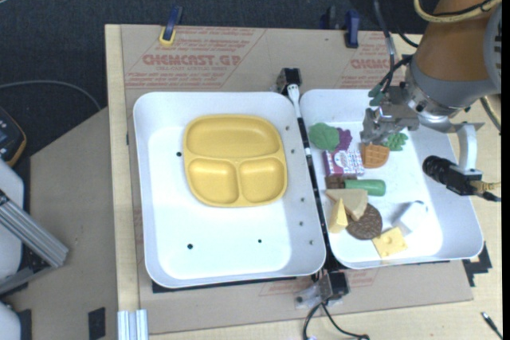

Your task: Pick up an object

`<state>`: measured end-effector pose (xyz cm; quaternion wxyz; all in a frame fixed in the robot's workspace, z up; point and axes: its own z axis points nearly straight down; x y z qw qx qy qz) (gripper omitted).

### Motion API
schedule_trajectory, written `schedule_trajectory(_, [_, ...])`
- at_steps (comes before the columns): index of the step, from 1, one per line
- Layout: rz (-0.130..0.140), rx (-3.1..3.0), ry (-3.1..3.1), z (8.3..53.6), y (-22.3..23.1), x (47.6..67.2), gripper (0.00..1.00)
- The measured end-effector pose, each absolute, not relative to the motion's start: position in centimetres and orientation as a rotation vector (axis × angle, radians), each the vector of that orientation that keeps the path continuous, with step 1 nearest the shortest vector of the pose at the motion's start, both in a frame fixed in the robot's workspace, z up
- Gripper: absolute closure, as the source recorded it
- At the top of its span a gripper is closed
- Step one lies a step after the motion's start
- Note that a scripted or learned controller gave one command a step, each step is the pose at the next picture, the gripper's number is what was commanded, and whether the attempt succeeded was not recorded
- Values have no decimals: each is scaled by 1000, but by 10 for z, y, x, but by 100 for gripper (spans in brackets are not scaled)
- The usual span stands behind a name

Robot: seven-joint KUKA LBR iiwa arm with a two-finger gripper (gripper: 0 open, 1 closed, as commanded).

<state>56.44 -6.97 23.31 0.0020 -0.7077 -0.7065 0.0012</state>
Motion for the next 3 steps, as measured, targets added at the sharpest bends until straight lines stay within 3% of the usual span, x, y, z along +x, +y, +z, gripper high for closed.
schedule_trajectory(1, [5,-2219,-2214,218,-60,509,100])
schedule_trajectory(2, [2,-2217,-2219,228,-49,491,100])
schedule_trajectory(3, [-1,-2223,-2222,232,-59,493,100])
